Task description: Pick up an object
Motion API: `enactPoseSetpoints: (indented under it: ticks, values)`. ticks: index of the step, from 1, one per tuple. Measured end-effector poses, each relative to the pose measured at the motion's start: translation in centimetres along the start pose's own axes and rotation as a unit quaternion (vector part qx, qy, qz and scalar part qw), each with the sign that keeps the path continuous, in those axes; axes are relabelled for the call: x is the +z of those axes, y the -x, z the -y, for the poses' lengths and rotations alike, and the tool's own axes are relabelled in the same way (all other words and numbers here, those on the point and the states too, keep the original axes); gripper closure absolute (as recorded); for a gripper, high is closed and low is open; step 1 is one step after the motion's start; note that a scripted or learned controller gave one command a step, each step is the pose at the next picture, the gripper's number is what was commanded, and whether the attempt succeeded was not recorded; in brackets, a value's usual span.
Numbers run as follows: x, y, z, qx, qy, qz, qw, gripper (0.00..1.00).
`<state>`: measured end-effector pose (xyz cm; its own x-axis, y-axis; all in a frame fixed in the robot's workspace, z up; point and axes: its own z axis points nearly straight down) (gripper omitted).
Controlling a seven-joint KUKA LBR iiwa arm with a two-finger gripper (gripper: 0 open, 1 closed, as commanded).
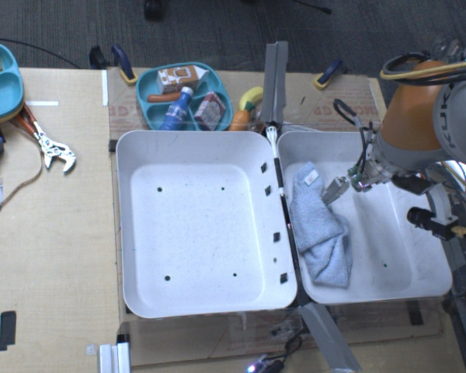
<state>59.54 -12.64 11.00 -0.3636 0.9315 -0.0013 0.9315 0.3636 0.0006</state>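
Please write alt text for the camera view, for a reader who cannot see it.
A grey arm's gripper hangs over the right bin, beside a crumpled blue towel lying at the bin's left side. A blue tray of small items sits behind the left bin.

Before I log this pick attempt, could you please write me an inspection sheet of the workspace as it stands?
Surface: wooden bench bearing left bin and right bin.
Job's things: blue-grey towel, crumpled, in the right bin's left half.
Clutter: teal tray of small items behind the left bin; wrench at far left.
Grippers: gripper low over the right bin at the towel's upper right edge; grasp unclear.
Cables: yellow loop on the arm.
Surroundings: dark carpet.
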Motion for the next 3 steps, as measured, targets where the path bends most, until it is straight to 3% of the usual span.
enactPoseSetpoints:
  ticks: [1,2,3]
  values:
    - [1.8,-1.3,5.4,0.01,0.0,0.0,0.9999,0.0]
    - [1.8,-1.1,-2.6,0.114,0.0,0.0,0.9935,0.0]
    - [1.6,1.0,8.0,0.124,-0.001,0.0,0.9922,0.0]
